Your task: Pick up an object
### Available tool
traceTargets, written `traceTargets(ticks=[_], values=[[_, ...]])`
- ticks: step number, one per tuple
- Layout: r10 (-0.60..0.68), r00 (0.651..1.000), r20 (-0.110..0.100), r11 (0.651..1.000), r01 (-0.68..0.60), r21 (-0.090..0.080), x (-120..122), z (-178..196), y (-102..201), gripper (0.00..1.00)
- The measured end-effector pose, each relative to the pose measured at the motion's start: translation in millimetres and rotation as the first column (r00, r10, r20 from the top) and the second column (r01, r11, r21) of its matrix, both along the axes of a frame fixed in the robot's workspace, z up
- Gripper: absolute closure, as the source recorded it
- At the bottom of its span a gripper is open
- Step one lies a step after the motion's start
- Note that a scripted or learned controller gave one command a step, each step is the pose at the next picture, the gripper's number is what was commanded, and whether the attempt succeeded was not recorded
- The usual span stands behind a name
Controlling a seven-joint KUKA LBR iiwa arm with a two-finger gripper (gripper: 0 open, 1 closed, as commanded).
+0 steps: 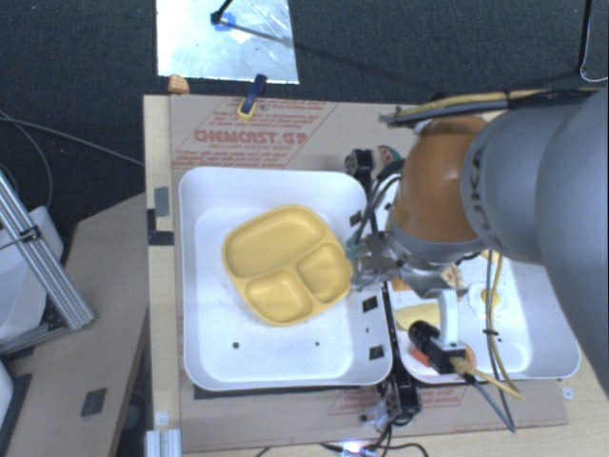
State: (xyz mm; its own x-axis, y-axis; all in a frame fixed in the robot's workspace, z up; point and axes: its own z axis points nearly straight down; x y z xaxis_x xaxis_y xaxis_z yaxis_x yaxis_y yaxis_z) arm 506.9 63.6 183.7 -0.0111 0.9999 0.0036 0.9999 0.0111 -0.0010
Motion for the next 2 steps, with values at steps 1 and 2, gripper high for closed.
traceTargets(ticks=[1,2], values=[[0.0,1.0,-0.002,1.0,0.0,-0.001,-22,-28,85,1.0],[-0.01,1.0,0.002,1.0,0.01,-0.002,19,-83,96,1.0]])
